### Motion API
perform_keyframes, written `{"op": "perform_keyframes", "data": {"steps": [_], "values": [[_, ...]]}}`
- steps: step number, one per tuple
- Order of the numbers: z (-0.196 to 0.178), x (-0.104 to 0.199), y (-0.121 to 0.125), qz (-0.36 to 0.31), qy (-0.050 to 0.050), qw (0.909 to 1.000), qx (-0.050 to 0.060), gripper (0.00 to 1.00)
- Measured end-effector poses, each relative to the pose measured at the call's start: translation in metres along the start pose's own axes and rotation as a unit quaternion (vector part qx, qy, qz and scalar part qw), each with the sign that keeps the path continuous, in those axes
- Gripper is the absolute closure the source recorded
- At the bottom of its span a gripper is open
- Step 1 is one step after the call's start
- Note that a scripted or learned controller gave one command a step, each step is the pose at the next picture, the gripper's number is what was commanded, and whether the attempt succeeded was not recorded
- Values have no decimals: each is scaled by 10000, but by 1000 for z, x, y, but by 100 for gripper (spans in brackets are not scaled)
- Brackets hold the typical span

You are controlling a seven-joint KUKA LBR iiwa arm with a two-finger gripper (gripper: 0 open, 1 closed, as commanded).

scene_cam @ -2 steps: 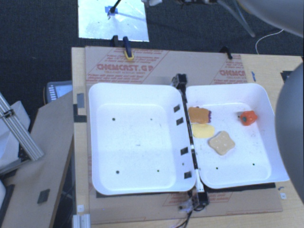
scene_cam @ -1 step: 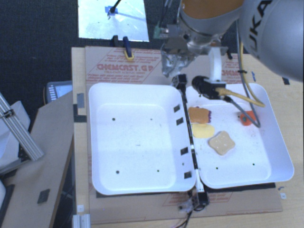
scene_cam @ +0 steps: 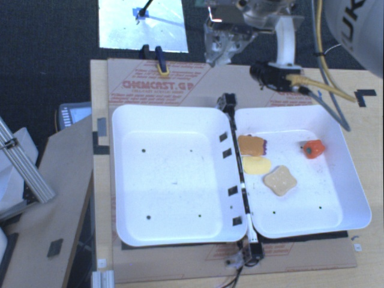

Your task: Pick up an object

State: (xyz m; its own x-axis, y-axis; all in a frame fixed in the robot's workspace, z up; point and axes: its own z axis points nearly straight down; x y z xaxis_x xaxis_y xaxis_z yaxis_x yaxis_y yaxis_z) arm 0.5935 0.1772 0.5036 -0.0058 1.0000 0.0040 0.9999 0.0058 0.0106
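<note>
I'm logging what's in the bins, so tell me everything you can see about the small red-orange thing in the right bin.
The red-orange object is small, rounded and glossy, likely a plastic toy tomato or pepper, with a dark greenish spot on its left side that may be a stem. It lies on the floor of the right bin, toward the far right corner, apart from the three other items, which lie near the divider. Nothing touches it but the bin floor.

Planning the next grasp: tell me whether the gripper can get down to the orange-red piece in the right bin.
Probably yes. The orange-red piece lies alone on the right bin floor, apart from the other three items, with nothing over it. The gripper hangs above the bench behind the bins.
</note>
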Motion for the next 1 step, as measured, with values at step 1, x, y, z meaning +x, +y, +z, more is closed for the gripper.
{"op": "perform_keyframes", "data": {"steps": [1], "values": [[27, 60, 43, -10, -12, 10000, 47, 100]]}}
